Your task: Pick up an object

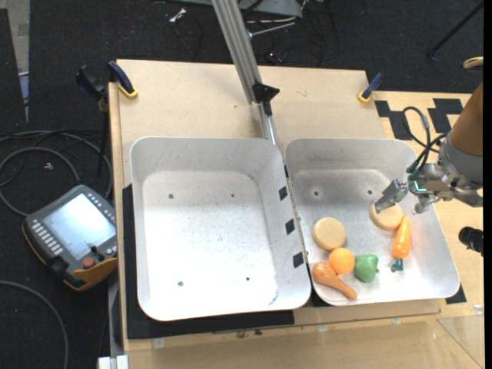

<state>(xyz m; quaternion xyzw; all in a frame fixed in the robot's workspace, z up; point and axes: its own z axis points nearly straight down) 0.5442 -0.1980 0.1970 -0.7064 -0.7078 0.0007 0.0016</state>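
camera view looks down at a slant on a table bearing two shallow white bins side by side. left bin sits beside the right bin, their inner rims touching. all the objects lie in the right bin: a beige round disc near the middle, an orange ball just below it, a green pepper-shaped piece touching the ball's right side, a tan gourd-shaped piece along the near wall, an orange carrot toward the right, and a pale round piece just above the carrot. the hand reaches in from the right and hangs over the pale round piece, its fingers spread apart with nothing between them. a teach pendant lies on the floor at left.
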